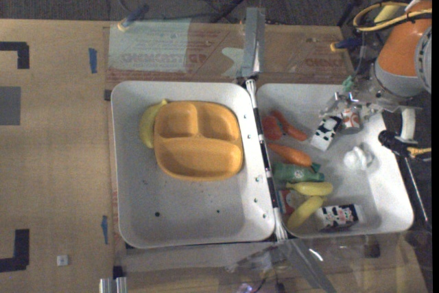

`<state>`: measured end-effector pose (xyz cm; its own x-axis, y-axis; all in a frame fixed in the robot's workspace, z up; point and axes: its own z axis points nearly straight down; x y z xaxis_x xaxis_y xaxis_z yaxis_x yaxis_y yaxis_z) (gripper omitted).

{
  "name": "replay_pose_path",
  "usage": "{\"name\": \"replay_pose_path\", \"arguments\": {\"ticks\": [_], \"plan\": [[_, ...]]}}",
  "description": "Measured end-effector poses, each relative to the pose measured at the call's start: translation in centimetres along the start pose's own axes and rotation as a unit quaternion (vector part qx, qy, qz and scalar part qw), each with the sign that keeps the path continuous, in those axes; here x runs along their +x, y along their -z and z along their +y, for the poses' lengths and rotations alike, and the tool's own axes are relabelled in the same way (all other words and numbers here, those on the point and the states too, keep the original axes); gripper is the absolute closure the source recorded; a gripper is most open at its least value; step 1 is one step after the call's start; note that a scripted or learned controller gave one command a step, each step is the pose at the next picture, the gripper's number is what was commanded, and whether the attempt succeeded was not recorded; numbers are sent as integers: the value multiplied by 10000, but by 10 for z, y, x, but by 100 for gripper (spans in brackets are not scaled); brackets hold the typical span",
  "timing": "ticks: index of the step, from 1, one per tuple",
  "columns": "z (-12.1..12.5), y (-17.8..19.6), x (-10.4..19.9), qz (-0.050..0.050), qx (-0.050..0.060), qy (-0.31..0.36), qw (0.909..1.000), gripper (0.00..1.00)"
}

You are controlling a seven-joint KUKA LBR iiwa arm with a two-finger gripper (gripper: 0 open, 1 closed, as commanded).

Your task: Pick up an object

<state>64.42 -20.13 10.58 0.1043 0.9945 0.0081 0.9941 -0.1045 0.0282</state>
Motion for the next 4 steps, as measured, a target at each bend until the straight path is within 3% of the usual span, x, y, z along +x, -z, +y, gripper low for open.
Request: {"name": "replay_pose_path", "arguments": {"ticks": [1,2,3,4], "plan": [[-12,1,32,-93,-92,-10,9999,0],[-10,13,30,-113,-110,1,9999,100],[19,85,73,-34,151,662,9977,100],[-32,93,141,-28,173,571,9982,100]]}}
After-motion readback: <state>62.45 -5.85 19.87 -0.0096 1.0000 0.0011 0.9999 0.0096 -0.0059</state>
